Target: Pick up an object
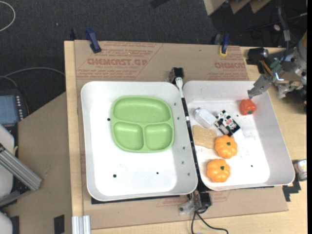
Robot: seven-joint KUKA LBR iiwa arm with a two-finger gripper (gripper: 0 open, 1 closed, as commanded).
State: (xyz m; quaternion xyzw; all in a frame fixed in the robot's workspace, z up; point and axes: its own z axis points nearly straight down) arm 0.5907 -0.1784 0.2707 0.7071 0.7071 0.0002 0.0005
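Claw (254, 92) at right bin (273, 145) far edge, above red toy (247, 107); open/closed unclear.

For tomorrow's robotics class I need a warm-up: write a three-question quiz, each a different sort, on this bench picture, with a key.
1. True or false: the green plate lies in the left bin.
2. How many pumpkins lie in the right bin?
3. Which thing lies nearest the gripper? A) the tomato B) the slice of bread C) the green plate

Key: 1 true; 2 two; 3 A
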